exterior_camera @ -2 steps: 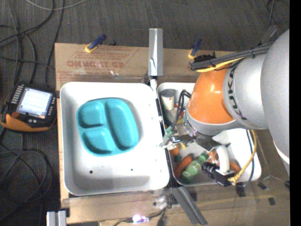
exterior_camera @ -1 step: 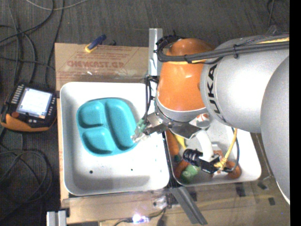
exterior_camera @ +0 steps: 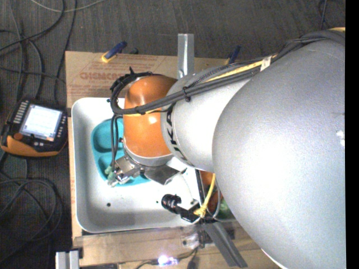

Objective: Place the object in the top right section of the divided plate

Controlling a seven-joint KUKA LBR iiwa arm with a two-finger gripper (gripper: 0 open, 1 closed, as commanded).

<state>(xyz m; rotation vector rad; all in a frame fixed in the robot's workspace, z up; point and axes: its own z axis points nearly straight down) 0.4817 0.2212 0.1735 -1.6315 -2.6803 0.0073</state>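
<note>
Camera view: I am seeing my end effector hovering over the teal divided plate in the left bin; its state and the object's whereabouts I cannot tell; placement looking unfinished.

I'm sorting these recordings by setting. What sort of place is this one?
Most likely a robotics lab or test cell, not a home. A large grey and orange arm reaches over a white bin on a bench, a handheld control pendant lies on the dark carpet, and loose cables run across the floor.

Robot lab: cables strewn over carpet, teach pendant on floor, cardboard-topped bench.
</note>
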